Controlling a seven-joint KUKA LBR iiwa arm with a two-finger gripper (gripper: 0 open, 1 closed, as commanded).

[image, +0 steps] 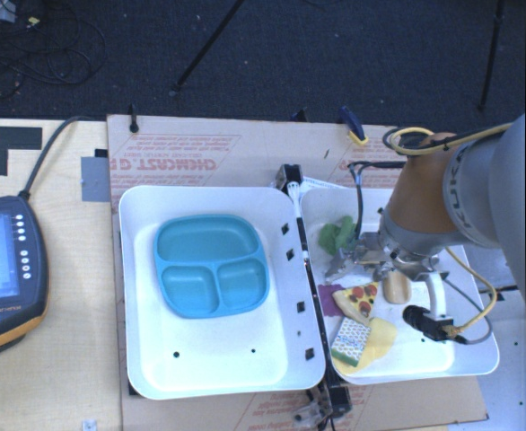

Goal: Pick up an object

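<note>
My gripper hangs low in the right bin, near its left side, under the grey arm with the orange band. Its metal tips sit just right of a green toy vegetable and just above a pizza slice. A tan egg-shaped piece lies right of the tips. A purple piece pokes out left of the pizza. Further forward lie a yellow cheese wedge and a speckled white-green block. Nothing shows between the fingers.
The left bin holds a blue three-compartment plate. A black divider rail runs between the bins. A black cable end trails from the wrist over the right bin. A teach pendant lies on the bench at far left.
</note>
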